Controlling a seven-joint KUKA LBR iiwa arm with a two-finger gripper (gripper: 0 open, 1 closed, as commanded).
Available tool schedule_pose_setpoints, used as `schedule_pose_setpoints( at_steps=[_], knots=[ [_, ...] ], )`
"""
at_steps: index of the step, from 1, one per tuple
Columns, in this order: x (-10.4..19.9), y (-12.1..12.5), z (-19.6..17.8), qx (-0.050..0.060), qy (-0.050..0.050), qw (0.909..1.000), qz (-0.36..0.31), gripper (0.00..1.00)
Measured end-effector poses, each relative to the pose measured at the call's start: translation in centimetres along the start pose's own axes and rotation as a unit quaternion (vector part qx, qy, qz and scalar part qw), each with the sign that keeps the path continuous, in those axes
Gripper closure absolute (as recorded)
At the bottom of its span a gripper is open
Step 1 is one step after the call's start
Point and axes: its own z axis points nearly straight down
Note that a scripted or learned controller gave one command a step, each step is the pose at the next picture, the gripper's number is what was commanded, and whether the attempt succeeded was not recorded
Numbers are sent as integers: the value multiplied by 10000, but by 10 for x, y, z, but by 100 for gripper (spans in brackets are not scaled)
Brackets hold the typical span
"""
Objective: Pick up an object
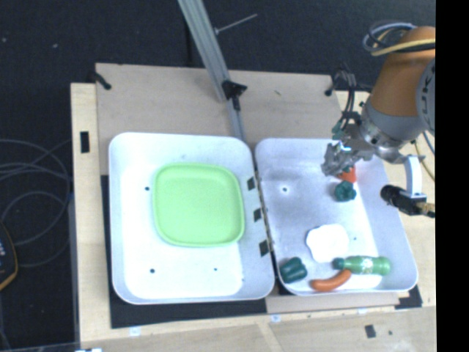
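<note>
One fixed camera is looking down from above the bench, tilting at a slant rather than straight down, so the far edge is sitting near the top of frame and the near edge at the bottom. It's standing back enough to be taking in both the left bin and the right bin whole, with dark floor showing around the bench at the top and left. The arm is entering from the right side, cropped by the frame

Small orange-red object — right bin's far side; teal piece adjacent
</note>
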Motion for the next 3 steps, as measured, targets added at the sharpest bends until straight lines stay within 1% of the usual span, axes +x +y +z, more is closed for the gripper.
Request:
schedule_pose_setpoints(
  at_steps=[1,2,3],
  knots=[
    [-1,1,-53,4,2,10000,-2,100],
    [49,-3,-38,30,6,10000,-17,100],
    [97,-10,-45,23,9,10000,-19,100]
  ],
)
